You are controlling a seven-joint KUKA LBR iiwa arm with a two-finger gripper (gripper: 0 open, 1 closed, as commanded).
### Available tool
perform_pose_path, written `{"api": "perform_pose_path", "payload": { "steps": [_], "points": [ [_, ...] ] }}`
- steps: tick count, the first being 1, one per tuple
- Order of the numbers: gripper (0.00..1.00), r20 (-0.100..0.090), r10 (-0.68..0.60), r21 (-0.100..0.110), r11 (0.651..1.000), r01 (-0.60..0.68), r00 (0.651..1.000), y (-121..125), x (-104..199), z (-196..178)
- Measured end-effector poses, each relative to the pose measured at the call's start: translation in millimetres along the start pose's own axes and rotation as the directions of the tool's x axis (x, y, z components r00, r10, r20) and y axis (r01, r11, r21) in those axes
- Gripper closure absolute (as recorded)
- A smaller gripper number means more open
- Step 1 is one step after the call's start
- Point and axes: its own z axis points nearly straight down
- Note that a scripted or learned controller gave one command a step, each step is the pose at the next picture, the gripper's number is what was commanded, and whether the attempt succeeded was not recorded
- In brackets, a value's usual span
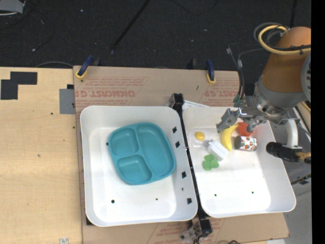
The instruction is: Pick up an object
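The arm (284,60) is running off the view's right edge, so its upper part is being cut away. The gripper (238,120) is covering the tops of a yellow object (227,138) and a red-and-white object (247,143) near the right bin's (274,202) far edge; the fingers are blurring into them. A small green object (209,162) is too small to identify.

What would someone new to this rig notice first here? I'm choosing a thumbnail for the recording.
The teal divided plate lying alone in the left bin stands out most. Next comes the grey arm with its orange band reaching in from the right, its gripper low over a small cluster in the right bin: a banana, a red-and-white object and a green piece.
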Motion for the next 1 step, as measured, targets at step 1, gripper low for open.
{"api": "perform_pose_path", "payload": {
  "steps": [1],
  "points": [
    [1.0,0.0,0.0,0.0,1.0,0.0,1.0,0.1,-0.2,-10.0]
  ]
}}
